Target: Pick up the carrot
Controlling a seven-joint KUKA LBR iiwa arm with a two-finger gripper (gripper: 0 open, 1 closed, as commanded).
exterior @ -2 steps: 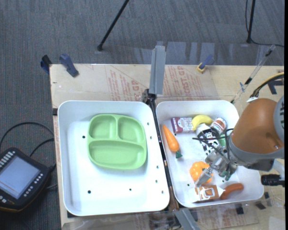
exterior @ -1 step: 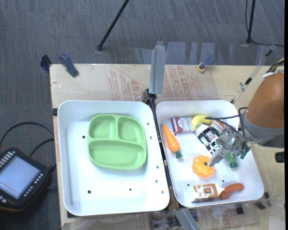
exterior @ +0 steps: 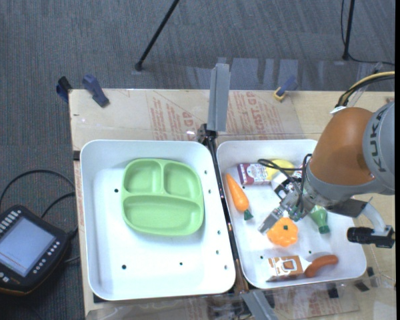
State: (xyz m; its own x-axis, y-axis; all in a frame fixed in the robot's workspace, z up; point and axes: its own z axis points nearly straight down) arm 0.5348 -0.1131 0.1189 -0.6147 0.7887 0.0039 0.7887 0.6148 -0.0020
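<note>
The carrot (exterior: pixel 237 193) is orange with a green stub at its near end. It lies at a slant by the left wall of the right bin (exterior: pixel 250 272). My gripper (exterior: pixel 283 213) hangs over the middle of that bin, to the right of the carrot and apart from it. It is open, with one grey finger (exterior: pixel 270 221) pointing down-left towards the carrot's green end. Nothing is held between the fingers. An orange toy pepper (exterior: pixel 283 234) sits just under them.
Around the gripper lie a maroon box (exterior: pixel 255 173), a yellow fruit (exterior: pixel 281 167), a green item (exterior: pixel 320 219), a sausage (exterior: pixel 322 263) and a small carton (exterior: pixel 287 266). The left bin (exterior: pixel 100 245) holds a green divided plate (exterior: pixel 163 196).
</note>
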